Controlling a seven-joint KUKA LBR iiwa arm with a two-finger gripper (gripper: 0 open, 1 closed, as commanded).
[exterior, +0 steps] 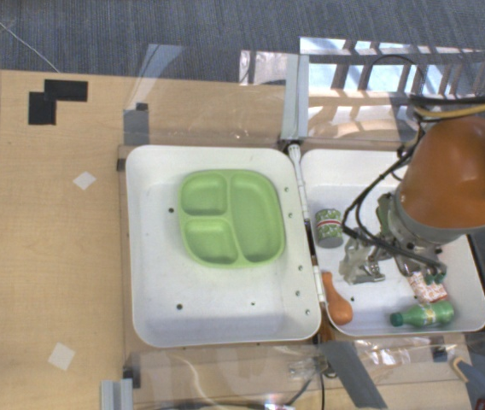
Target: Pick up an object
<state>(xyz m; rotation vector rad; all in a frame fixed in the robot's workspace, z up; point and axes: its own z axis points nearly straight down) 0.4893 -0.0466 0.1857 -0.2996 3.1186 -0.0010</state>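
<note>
Green bottle [422,316] at right bin [353,165] front edge; jaws' state perhaps unreadable, arm [452,178] overhead

Green divided plate [230,219] in left bin [149,314], pincer [364,267] over right bin [475,310]

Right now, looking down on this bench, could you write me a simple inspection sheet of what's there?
Surface: wooden bench bearing a left bin and a right bin.
Job's things: in the right bin, a small can, an orange carrot-like piece, a green bottle lying down, a red-and-white packet.
Clutter: green divided plate in the left bin.
Grippers: gripper low over the right bin, beside the can; nothing seen between its fingers.
Cables: black cables looping by the wrist.
Surroundings: grey carpet, black tape marks.
</note>
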